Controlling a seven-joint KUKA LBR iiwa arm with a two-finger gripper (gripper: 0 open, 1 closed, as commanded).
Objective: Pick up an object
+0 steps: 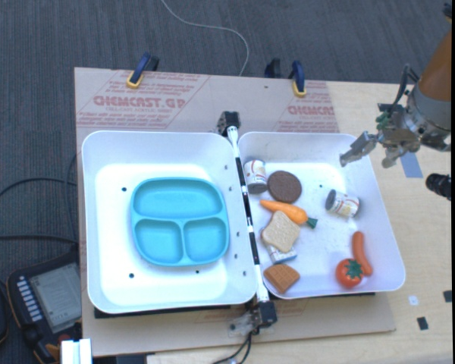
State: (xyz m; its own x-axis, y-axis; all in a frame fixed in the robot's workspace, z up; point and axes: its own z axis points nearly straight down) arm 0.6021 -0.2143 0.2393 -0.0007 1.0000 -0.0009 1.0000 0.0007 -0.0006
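**A:** Two white bins side by side on a light wood bench: left bin [91, 203], right bin [379, 196]. Board under them [159, 101] has red print. Dark grey carpet [38, 51] all round, from 7 through 12 to 1 o'clock.

**B:** Clamps?

**A:** Blue-and-yellow clamp [142, 68] on the board's far edge at 11 o'clock, another [297, 80] near 12. Thin white cable [212, 27] loops over the carpet above them. Black clips on the seam between the bins, far end [228, 120] and near end [259, 315]. Pendant-type controller [42, 298] on the floor at 8 o'clock, black leads near it.

**B:** Contents?

**A:** Left bin holds a teal divided tray [180, 220], three compartments. Right bin: small can [255, 175] against the seam, brown round disc [284, 186] just beside it, carrot [286, 211] below those, bread slice [280, 233], waffle-like square [281, 278] at the near wall. Second can [343, 204] lies on its side mid-bin. Sausage [360, 252] and tomato [349, 272] touching, at the 5 o'clock corner.

**B:** Gripper?

**A:** Gripper [375, 147] sits over the right bin's far right rim, at 2 o'clock of that bin. Fingers spread, nothing between them. Every item lies in the bin, well apart from it; nearest is the tipped can.
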